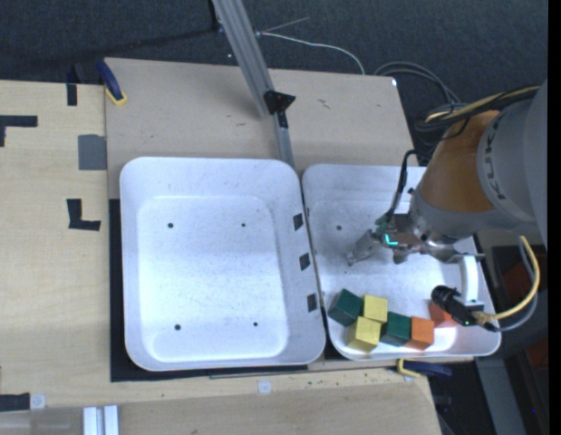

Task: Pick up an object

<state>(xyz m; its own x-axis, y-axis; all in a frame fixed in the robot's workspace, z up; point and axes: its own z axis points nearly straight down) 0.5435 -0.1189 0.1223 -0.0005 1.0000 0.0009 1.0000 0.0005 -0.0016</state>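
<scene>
Arm: the grey arm with the orange band (457, 166) reaches in from the right edge of the worktop (198, 116) and hangs over the right bin (339, 188).
Gripper: the gripper (363, 252) is over the middle of the right bin, pointing toward the left bin (207, 261).
Fingers: the fingers (357, 256) look a little spread, with nothing between them; the floor of the bin is bare under them.
Blocks: a group of small blocks lies along the near edge of the right bin, close to its near-left corner.
Dark green block (347, 306): the leftmost of the group, near the wall between the two bins.
Yellow block (374, 308): it is touching the dark green block on its right side.
Second yellow block (362, 334): it lies just in front of these two, nearest to the near rim.
Green block (398, 326): it is beside the yellow ones, toward the right.
Orange block (422, 332): it is touching the green block, at the right end of the group.
Relation: all the blocks lie apart from the fingers, between them and the near rim; no block is touched by the fingers.
Left bin: white, side by side with the right bin.
</scene>
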